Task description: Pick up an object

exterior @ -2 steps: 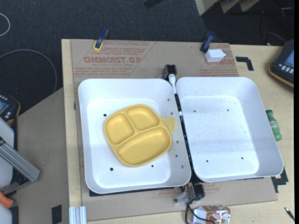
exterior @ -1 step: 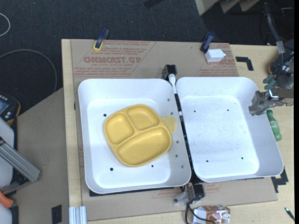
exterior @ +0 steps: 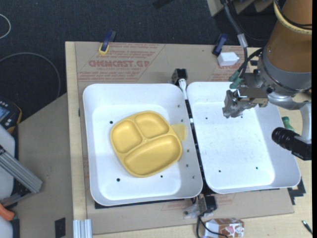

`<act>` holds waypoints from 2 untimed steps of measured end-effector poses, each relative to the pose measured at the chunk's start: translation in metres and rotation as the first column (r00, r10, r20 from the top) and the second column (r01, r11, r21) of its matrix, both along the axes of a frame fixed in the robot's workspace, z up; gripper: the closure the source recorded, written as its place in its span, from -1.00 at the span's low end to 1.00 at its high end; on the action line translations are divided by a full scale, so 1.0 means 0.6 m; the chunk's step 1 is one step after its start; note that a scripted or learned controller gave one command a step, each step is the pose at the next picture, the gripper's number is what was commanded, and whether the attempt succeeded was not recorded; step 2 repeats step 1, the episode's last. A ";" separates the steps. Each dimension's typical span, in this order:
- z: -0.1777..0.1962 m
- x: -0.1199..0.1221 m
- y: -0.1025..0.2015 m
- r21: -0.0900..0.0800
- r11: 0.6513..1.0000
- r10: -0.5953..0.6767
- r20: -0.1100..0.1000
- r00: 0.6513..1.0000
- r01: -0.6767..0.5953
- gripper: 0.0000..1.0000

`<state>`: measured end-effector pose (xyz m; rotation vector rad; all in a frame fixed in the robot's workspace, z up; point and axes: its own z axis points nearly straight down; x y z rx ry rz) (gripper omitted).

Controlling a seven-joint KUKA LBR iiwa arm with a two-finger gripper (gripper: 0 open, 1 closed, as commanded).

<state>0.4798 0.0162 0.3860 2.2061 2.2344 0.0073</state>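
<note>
Two shallow white bins are seen side by side on a cardboard-covered desk (exterior: 148, 58). In the left bin (exterior: 94, 133) a yellow divided plate (exterior: 146, 143) is laid flat, roughly in the middle and slightly toward the bin's right wall; three compartments are visible in it, two smaller ones at the far side and one larger at the near side. A small yellow tab is seen at its right edge, close to the rim between the bins.

The gripper (exterior: 233, 110) is positioned over the far left part of the right bin (exterior: 247, 152), well apart from the plate. It is carried by the grey arm with its orange band (exterior: 297, 9), which enters from the upper right. The fingers are pointed downward toward the bin floor, and nothing is seen between them; how far apart they stand cannot be told from this angle.

A small white block (exterior: 228, 59) is seen on the cardboard beyond the right bin, and blue clamps (exterior: 105, 41) are fixed at the far edge of the board.
</note>
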 end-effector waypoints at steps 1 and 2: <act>0.075 0.000 0.081 0.000 1.000 -0.006 0.002 1.000 0.006 1.00; 0.075 0.000 0.081 0.000 1.000 -0.006 0.002 1.000 0.006 1.00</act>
